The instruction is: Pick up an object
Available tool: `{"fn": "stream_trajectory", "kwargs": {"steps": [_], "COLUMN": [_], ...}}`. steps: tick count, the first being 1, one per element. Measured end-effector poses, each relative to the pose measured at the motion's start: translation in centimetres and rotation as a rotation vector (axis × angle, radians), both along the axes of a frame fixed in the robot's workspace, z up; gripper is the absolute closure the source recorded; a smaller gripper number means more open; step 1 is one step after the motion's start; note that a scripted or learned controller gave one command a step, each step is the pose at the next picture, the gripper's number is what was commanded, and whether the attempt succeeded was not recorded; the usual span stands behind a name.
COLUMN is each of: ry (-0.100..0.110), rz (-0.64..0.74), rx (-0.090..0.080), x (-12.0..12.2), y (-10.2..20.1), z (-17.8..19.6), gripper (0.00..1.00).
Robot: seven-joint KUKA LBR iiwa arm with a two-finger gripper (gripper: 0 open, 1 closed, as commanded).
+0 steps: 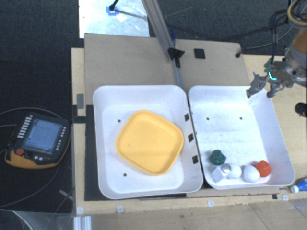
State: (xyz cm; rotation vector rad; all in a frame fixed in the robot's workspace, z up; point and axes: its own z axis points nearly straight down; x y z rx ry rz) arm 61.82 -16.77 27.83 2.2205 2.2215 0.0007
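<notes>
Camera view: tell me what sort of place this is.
Probably a robotics lab test bench: a robot arm's gripper open over two white bins, a handheld control pendant with cables on the dark floor.

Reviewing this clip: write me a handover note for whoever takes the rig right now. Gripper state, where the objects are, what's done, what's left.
Gripper: fingers open, holding nothing, above the far right corner of the right bin.
Objects: green lump, grey block, small white piece, white ball and red object clustered along the right bin's near edge. Yellow plate lies in the left bin.
Done: nothing picked yet.
Left: reach to the cluster, close on one object, lift.
</notes>
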Motion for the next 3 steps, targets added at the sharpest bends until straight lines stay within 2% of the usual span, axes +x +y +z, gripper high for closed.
{"fn": "stream_trajectory", "kwargs": {"steps": [1, 3], "ry": [0.0, 0.005], "rz": [0.0, 0.0], "rx": [0.0, 0.001], "x": [0.0, 0.3], "y": [0.0, 0.0], "z": [0.0, -12.4], "gripper": [0.0, 0.0]}}
